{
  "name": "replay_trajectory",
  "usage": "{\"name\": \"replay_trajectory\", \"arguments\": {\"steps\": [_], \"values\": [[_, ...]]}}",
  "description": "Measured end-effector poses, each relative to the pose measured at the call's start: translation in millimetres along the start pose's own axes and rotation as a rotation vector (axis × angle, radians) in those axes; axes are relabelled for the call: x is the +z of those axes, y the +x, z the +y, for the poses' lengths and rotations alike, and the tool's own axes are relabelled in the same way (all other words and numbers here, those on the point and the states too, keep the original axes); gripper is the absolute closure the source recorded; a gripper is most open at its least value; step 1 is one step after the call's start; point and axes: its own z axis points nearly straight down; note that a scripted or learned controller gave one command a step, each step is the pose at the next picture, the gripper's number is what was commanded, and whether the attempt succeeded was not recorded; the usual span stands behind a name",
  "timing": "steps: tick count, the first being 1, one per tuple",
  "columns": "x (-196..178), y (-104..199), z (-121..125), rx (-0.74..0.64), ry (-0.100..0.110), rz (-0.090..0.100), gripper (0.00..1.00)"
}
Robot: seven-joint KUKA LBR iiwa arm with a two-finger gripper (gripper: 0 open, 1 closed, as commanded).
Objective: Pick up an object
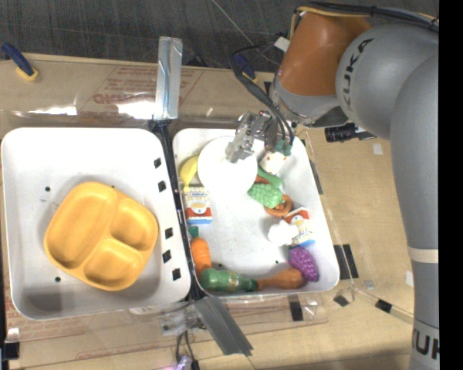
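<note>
My gripper hangs over the far part of the right bin, just above the far edge of a white round plate. It is open and holds nothing. Close to its right lie a small white and red toy and a green leafy toy. Along the bin's left wall are a banana, a small carton and a carrot. Purple grapes, a green bottle and a brown piece sit at the near side.
A yellow divided plate lies in the left bin. The divider between the bins runs just left of the banana. The grey arm with its orange band fills the upper right, over the bench.
</note>
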Motion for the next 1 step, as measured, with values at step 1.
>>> {"name": "replay_trajectory", "arguments": {"steps": [1], "values": [[53.5,-31.3,-85.5,-0.326,0.002,-0.001,1.00]]}}
